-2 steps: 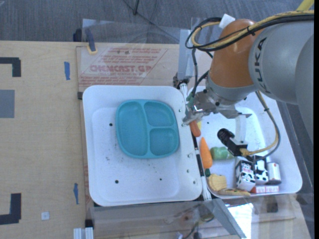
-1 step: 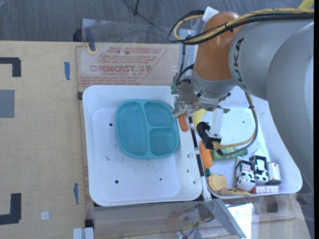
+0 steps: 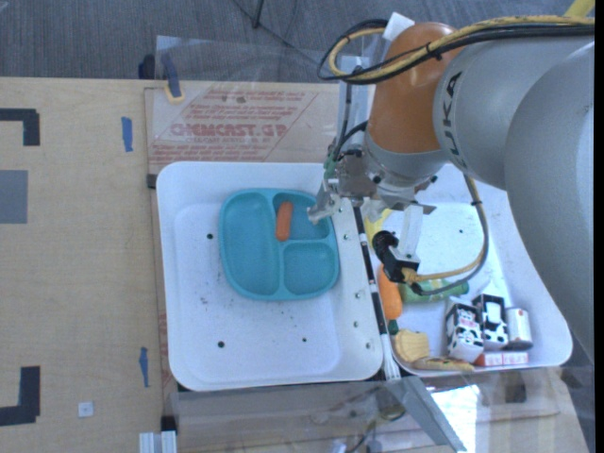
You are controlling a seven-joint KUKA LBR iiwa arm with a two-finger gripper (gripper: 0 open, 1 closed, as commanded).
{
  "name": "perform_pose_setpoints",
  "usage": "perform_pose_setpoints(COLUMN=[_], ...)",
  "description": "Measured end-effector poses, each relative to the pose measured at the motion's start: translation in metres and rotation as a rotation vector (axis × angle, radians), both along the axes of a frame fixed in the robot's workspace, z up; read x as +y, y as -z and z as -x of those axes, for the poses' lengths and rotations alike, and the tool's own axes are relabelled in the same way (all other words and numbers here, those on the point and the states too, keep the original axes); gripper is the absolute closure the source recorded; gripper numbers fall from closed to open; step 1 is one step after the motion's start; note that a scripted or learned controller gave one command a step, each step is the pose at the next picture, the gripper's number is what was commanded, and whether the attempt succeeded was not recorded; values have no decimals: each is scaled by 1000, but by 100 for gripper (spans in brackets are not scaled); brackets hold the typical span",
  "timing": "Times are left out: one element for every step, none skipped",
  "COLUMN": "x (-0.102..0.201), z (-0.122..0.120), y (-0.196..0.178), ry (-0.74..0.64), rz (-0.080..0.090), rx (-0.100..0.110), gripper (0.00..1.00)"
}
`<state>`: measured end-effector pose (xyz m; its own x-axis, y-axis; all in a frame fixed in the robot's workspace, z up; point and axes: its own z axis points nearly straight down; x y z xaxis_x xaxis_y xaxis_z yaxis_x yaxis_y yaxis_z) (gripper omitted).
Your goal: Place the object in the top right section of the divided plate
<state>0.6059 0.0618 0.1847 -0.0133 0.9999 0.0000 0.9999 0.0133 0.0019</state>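
orange object (image 3: pixel 283 221) in teal divided plate (image 3: pixel 247 253)

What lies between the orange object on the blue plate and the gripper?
In the camera view, just bare blue plate: the small orange object lies in the top right section, and the gripper hangs close to its right, above the plate's rim.
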Motion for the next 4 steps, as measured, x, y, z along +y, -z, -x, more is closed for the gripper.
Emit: perform_pose_setpoints(x=[0,-2,-31,-28], z=[-1,-61,-57,-8], y=[-10,-44,-40,0], ry=[1,232,279,432], rz=[0,1,1,-1], rx=[-2,0,5,5], gripper=[100,100,100,100])
